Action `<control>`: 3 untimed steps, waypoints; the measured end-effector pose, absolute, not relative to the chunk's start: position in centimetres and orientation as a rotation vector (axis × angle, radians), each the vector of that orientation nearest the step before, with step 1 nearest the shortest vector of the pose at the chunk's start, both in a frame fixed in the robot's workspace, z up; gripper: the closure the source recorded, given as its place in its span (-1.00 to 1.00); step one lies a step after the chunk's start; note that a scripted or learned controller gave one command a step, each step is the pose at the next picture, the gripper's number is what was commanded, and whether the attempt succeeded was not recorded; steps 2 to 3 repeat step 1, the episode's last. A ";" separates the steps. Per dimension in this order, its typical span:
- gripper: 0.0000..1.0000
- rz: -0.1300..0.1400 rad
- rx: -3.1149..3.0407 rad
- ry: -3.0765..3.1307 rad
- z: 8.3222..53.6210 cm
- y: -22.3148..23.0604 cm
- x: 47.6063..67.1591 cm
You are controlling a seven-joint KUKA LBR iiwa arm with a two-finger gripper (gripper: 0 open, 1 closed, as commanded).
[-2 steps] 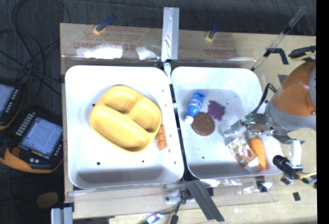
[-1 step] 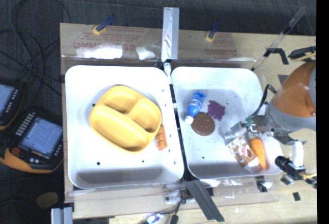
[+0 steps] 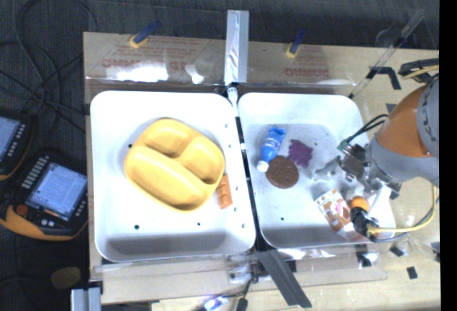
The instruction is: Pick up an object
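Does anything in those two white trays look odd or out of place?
Mostly the big yellow lumpy object: it fills much of the left bin, pressing on a small orange piece beside the divider. The blue bottle lies tipped over in the right bin.

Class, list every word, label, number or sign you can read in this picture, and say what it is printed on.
None can be read.
Red print on the clear sheet behind the bins: mirrored, blurred.
Blue bottle label: too small.
Small packet near the hand: print too small.
Handheld screens left of the bench: blurred.
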State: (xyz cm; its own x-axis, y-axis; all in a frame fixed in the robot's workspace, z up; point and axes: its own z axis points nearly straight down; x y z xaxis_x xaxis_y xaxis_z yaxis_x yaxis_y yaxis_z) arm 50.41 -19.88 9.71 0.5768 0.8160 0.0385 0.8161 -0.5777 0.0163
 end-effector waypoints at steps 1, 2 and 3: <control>-1.00 -0.003 -2.907 -1.203 9.5 -15.4 52.8; -1.00 -0.003 -2.907 -1.203 9.5 -15.4 52.8; -1.00 -0.003 -2.907 -1.203 9.5 -15.4 52.8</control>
